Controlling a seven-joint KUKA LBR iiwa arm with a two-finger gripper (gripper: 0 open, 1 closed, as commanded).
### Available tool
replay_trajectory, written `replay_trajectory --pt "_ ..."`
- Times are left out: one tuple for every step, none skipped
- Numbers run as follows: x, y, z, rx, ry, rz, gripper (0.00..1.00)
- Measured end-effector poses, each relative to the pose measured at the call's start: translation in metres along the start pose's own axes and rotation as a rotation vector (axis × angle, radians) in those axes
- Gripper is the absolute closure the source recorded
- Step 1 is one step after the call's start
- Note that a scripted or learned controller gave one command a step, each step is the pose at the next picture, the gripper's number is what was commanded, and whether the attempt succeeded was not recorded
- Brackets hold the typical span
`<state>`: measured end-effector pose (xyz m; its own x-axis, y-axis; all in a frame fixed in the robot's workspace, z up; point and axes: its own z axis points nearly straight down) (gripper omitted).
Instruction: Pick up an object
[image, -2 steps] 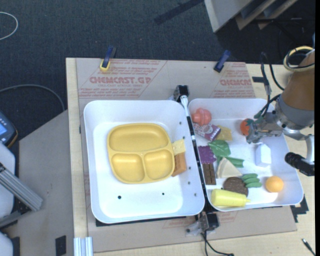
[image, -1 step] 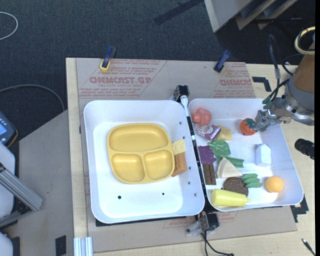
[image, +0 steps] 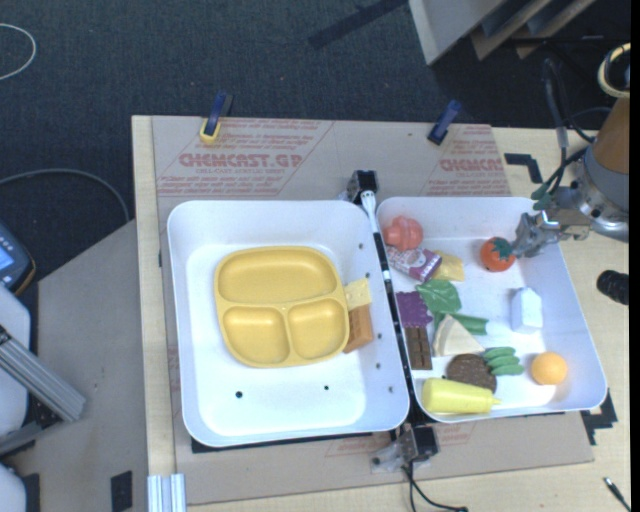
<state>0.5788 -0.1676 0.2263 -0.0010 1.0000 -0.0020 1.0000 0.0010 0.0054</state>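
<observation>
Pick barely begun: nothing lifted yet.

Left bin (image: 190, 300) at nine o'clock, holding yellow divided tray (image: 280, 303); right bin (image: 575, 330) at three o'clock, crowded with toy food. Red tomato (image: 497, 254) at one o'clock, lying just beside claw (image: 527, 236). Claw state impossible to tell. Grasp and lift both outstanding, by the look of it.

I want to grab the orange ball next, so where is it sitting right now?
The orange ball lies in the right bin, near its front right corner, just right of the green beans and below the white block.
</observation>
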Motion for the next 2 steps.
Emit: replay_trajectory --pt "0.061 0.0 -0.007 0.006 0.004 -0.005 1.0" --pt "0.107 0.007 0.004 0.009 0.004 -0.003 1.0"
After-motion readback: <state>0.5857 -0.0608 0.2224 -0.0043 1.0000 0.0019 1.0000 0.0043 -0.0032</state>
